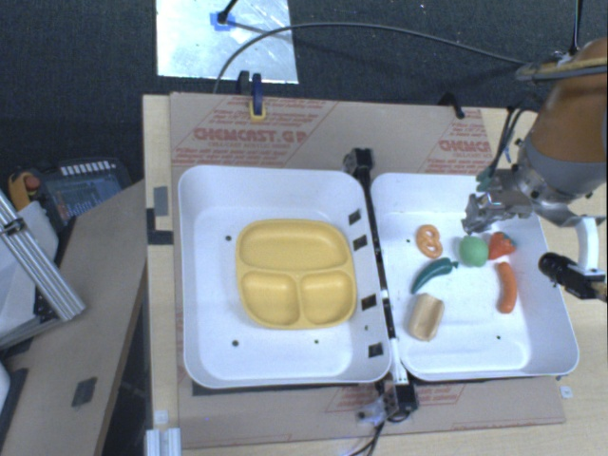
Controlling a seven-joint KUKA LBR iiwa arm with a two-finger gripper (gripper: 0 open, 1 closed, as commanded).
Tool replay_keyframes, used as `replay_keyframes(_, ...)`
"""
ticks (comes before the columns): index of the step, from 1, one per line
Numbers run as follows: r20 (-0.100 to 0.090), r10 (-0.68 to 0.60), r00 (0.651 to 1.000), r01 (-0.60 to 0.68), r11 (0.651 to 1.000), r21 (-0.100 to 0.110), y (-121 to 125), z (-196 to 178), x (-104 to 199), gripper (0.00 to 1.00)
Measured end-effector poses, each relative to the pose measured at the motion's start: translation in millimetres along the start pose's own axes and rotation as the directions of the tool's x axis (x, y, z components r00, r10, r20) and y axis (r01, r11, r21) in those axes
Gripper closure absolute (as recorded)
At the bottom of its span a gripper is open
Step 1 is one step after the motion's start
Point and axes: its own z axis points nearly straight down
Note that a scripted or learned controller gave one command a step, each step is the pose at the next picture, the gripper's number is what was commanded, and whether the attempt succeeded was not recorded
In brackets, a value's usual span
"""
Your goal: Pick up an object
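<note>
The right bin [532,345] holds several toy foods: an orange pretzel [429,240], a green ball [473,250], a red-orange piece [502,245], an orange sausage [507,287], a dark green pepper [433,274] and a tan bread roll [426,316]. My gripper [482,211] hangs at the bin's upper right, just above the green ball and apart from it. Nothing shows between its fingers.
The left bin [204,207] holds a yellow three-compartment plate [293,272]. A black divider with clips [372,264] runs between the bins. A black bracket [570,275] sticks in at the right bin's right edge. Cables cross the back of the bench.
</note>
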Motion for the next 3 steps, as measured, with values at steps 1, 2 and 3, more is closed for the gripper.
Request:
replay_keyframes(1,0.0,0.0,1.0,0.0,1.0,0.0,24,9,55,1.0)
replay_keyframes(2,-0.001,0.0,1.0,0.0,1.0,0.0,40,2,106,1.0)
replay_keyframes(3,0.0,0.0,1.0,0.0,1.0,0.001,55,18,162,1.0)
